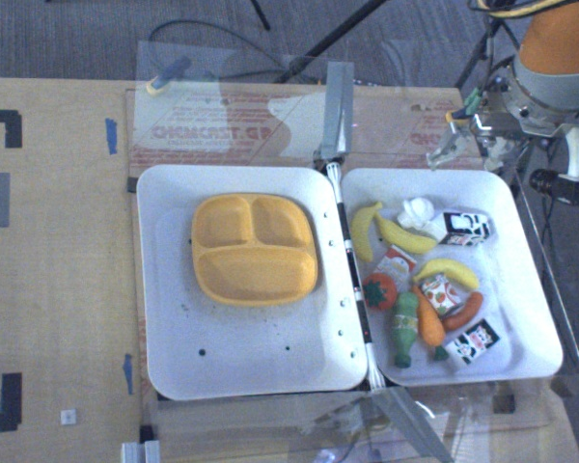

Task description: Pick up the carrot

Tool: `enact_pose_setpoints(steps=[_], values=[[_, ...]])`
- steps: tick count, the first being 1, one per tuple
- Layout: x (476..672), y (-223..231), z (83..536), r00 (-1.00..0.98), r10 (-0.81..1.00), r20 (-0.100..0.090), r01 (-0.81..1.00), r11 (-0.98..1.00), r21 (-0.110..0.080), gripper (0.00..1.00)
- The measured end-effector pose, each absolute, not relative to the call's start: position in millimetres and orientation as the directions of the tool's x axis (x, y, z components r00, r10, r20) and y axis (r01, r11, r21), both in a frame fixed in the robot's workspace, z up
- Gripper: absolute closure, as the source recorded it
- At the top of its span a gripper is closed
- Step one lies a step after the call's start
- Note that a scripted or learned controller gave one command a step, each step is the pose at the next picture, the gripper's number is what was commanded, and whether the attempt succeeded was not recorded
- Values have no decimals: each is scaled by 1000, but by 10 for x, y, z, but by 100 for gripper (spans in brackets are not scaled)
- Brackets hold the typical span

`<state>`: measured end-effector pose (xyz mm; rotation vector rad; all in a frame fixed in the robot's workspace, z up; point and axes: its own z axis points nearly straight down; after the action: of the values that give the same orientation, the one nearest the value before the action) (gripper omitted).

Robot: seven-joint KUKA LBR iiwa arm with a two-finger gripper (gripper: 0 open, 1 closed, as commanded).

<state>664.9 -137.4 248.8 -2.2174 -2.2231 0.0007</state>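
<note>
Carrot (430, 324) low in the right bin (531, 287), well apart from the gripper (460, 143). Gripper up above the far rim of that bin, near the top right, with nothing in it. Open or closed: too blurry to tell.

Carrot small and orange, fat at one end, thin at the other, a bit of green at the tip. Squeezed between a green bottle (403, 328) on one side and a red sausage shape (463, 309) on the other, touching both or almost.

Counted in the right bin: one carrot, one green bottle, three yellow bananas (405, 234), one red tomato (379, 290), two little black-and-white cartons (465, 226), one crumpled white thing (420, 210), two small snack packs (441, 294).

Counted in the left bin (164, 287): one yellow plate (255, 249) with three parts.

Two white bins in all, side by side.
</note>
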Motion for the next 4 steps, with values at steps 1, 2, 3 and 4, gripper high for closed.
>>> enact_pose_setpoints(steps=[1, 2, 3, 4], values=[[6661, -1365, 2601, -5, 1000, -1, 1000, 5, 3, 100], [6673, -1360, 2713, -7, 1000, -4, 1000, 7, 8, 100], [6680, -1502, 903, 94, 996, -1, 996, -94, 4, 100], [6678, -2006, 863, 217, 976, -1, 976, -217, 5, 100]])
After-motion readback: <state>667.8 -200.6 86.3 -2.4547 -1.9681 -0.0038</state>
